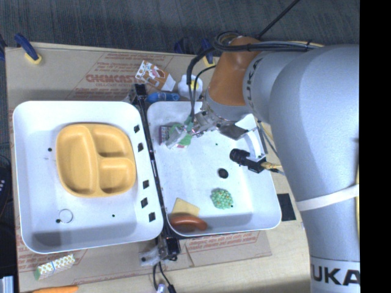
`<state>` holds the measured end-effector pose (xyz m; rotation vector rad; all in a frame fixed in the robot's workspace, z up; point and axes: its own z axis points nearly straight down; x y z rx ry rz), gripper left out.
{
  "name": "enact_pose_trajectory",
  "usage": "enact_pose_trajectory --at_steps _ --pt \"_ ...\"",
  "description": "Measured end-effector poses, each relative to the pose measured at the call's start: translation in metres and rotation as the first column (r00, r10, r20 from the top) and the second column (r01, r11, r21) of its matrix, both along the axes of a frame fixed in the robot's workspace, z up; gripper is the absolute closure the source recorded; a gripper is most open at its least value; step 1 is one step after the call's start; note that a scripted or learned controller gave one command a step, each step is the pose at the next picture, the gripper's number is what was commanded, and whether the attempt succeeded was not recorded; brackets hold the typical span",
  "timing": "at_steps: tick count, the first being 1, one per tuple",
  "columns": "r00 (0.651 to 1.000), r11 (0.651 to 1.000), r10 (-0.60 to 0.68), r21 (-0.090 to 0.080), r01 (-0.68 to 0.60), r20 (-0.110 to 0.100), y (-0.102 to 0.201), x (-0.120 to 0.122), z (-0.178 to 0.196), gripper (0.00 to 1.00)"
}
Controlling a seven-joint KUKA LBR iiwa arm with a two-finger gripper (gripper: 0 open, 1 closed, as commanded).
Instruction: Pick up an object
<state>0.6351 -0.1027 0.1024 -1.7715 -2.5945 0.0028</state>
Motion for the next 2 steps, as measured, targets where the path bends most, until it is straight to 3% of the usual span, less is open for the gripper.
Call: enact_pose_trajectory --at_steps 1,2 --pt "0.994 0.994 0.105 0.002 -0.105 -0.002 0.0595 -0.0823 0.0897 1.0" --pt "0.827 0.827 0.562 0.003 -0.562 -0.002 0.065 -0.0883 0.0893 1.0"
